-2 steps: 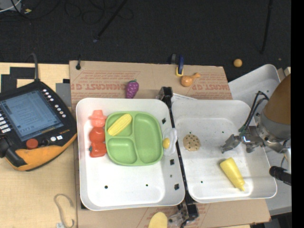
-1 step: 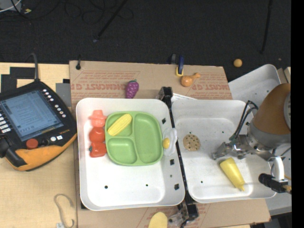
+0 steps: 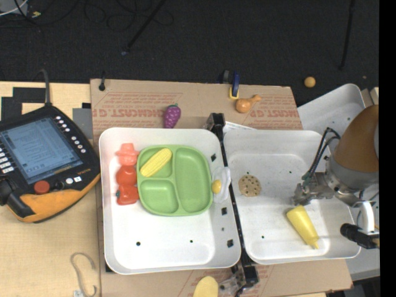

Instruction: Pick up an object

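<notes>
In the right bin (image 3: 278,147) a yellow cone-shaped toy (image 3: 303,225) lies near the front right, and a brown cookie (image 3: 249,185) lies at the left side. My gripper (image 3: 304,193) hangs low in the right bin, just above and behind the yellow toy's blunt end. The arm's orange band and grey wrist (image 3: 357,156) rise behind it at the right. In the left bin (image 3: 161,252) a green divided plate (image 3: 176,180) carries a yellow corn cob (image 3: 154,161). A red toy figure (image 3: 127,175) lies left of the plate.
A small yellow piece (image 3: 217,187) sits by the wall between the bins. Behind the bins, on cardboard, lie purple grapes (image 3: 172,115) and an orange toy (image 3: 246,103). A control pendant (image 3: 43,159) rests at the left. A yellow object (image 3: 206,286) lies at the front edge.
</notes>
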Available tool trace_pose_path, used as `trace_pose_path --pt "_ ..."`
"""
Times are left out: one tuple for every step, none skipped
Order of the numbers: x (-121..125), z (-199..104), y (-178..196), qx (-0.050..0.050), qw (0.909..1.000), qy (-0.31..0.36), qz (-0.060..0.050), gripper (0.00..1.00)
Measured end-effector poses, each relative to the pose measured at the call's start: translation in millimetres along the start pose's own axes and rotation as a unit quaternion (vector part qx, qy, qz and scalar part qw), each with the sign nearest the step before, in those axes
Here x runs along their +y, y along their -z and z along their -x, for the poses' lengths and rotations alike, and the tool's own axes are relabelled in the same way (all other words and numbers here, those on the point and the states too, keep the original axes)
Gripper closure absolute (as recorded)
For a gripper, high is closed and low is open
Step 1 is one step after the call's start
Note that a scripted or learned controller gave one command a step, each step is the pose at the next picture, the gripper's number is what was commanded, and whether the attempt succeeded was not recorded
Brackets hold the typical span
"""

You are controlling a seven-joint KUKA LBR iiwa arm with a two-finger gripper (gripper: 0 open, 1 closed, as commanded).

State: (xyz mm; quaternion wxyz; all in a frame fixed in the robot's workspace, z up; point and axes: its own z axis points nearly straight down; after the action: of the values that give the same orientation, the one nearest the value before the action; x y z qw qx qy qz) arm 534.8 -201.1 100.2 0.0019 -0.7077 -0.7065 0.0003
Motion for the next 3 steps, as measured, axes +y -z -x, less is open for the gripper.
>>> trace_pose_path --pt "0 -3 63 -0.002 1.0000 0.000 0.003 1.00" --pt "3 8 111 -0.002 1.0000 0.000 0.003 1.00" --pt "3 9 128 -0.001 1.0000 0.001 0.002 1.00"
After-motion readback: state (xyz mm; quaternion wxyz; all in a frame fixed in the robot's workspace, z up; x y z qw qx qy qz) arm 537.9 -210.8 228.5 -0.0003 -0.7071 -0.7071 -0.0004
